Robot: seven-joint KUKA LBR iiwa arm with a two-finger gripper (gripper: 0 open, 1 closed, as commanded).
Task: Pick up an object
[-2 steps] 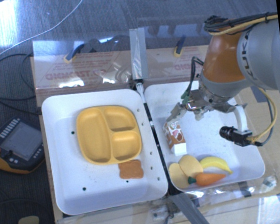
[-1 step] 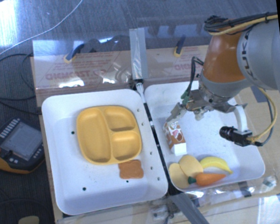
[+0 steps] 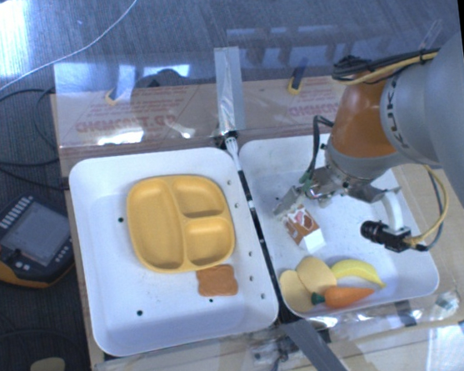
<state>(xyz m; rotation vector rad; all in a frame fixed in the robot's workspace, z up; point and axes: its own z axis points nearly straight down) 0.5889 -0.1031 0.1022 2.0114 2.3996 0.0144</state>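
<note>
1. The gripper (image 3: 297,200) is seen low over the right bin (image 3: 420,283), its fingers spread apart with nothing gripped between them.
2. A small carton (image 3: 302,226) is found just below the fingertips.
3. A banana (image 3: 356,272), carrot (image 3: 347,296) and pale slices (image 3: 304,279) are grouped farther below.
4. A yellow tray (image 3: 178,221) is placed well apart, in the left bin (image 3: 114,321).

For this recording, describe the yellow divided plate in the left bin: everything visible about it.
The yellow divided plate looks like matte plastic, a rounded square with raised ridges splitting it into three compartments: one long one on the view's left and two smaller ones on the right. It lies flat, right side up, on the floor of the left bin, turned slightly askew, with nothing visible in its compartments. A small orange-brown toast-like piece lies just below its lower edge, touching or nearly so.
</note>
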